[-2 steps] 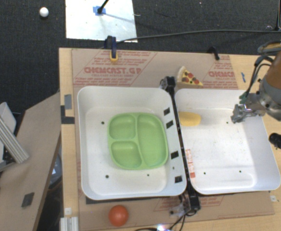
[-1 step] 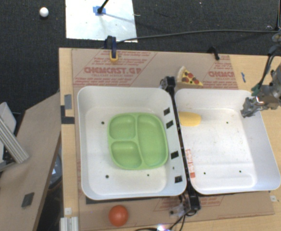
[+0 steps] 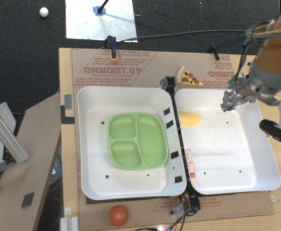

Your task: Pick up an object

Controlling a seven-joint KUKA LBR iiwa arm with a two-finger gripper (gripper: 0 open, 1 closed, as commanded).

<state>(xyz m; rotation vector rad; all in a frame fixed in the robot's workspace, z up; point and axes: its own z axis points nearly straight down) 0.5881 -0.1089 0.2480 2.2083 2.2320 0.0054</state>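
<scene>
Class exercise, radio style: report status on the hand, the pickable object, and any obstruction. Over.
Hand over right bin, upper edge. Yellow object lies in that bin near the divider, apart from hand. Green tray in left bin. Path to yellow object looks unobstructed.

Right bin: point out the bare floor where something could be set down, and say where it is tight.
The right bin has bare floor across its middle and near half, below the yellow piece. It is tight at the far edge, where the gripper hangs at the right. The green tray takes most of the left bin.
</scene>
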